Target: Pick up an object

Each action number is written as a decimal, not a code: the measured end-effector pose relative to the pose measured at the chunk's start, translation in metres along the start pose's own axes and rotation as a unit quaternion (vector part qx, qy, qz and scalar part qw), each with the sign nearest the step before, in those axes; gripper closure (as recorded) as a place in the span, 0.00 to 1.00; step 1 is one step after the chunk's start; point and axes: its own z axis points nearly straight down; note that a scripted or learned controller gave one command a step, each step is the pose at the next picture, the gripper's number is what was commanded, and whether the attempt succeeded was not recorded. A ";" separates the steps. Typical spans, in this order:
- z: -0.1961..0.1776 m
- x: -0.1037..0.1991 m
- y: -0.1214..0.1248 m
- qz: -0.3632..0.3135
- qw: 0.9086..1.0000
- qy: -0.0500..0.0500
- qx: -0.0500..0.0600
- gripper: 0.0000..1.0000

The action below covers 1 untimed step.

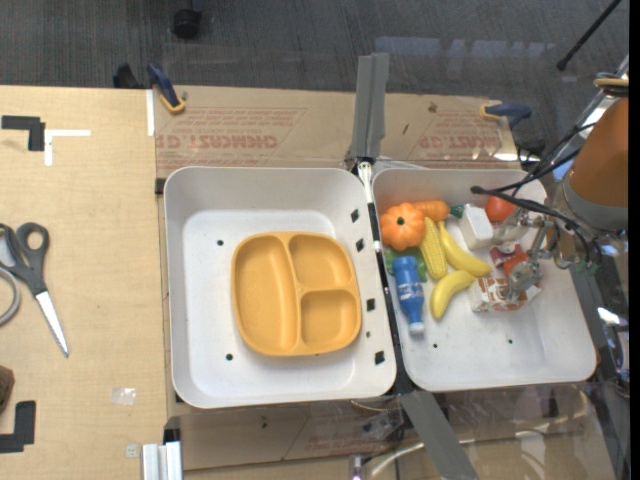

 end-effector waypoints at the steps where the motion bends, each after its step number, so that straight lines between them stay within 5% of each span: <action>1: 0.000 0.000 -0.003 0.049 0.999 0.002 0.001 0.00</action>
